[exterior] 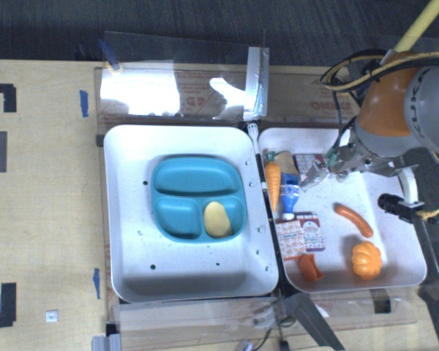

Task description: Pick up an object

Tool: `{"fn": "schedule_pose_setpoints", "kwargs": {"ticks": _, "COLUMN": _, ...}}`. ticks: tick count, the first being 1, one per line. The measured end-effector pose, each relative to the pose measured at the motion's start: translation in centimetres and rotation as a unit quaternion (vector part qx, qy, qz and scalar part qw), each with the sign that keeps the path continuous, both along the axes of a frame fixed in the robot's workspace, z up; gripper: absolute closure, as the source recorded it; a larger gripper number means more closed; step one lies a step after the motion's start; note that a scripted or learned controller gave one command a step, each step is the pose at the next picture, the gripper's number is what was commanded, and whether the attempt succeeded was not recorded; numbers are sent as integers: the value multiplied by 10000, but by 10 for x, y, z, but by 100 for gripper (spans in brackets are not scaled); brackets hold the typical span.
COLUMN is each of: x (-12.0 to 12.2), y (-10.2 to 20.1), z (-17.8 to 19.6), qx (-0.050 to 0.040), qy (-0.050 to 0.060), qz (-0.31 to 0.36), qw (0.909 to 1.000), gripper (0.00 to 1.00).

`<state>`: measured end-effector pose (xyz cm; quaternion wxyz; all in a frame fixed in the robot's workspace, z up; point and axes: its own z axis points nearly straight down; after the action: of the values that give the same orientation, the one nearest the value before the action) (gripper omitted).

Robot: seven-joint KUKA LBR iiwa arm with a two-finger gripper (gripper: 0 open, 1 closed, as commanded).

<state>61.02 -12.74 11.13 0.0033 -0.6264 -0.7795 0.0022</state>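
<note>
Two shallow white bins are seen side by side on the wooden surface (44, 196). In the left bin (132, 262) a blue divided tray (194, 181) is laid flat, and a pale yellow potato-shaped piece (217, 219) is tucked into its lower right compartment.

The right bin (406, 265) is where most of the stuff is found. A toy carrot (273, 185) is stood against the left wall, pointing roughly top to bottom. Just beside it a blue-and-white tube-like thing (290, 196) can be made out, and a red-and-white printed packet (301, 234) is spread out below that. A small orange-red piece (309, 267) is parked at the packet's lower edge, touching it or nearly so. Further right, a toy sausage (353, 220) is laid at a slant, and a little orange pumpkin (366, 260) is sat near the bottom right corner, well apart from the carrot. Another printed card or packet (307, 163) is partly hidden near the top of the bin.

The arm is reached in from the right, orange band up top, and the gripper (329, 168) is hung over the upper middle of the right bin, near that upper packet and above the sausage. Whether the jaws are spread or pressed together can't be told from this angle, too blurry and dark. Nothing can be seen pinched in there.
</note>
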Motion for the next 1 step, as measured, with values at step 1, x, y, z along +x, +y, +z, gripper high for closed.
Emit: {"fn": "schedule_pose_setpoints", "kwargs": {"ticks": 1, "x": 57, "y": 14, "z": -26, "qx": -9, "qy": -46, "qz": -49, "qw": 10000, "gripper": 0}}
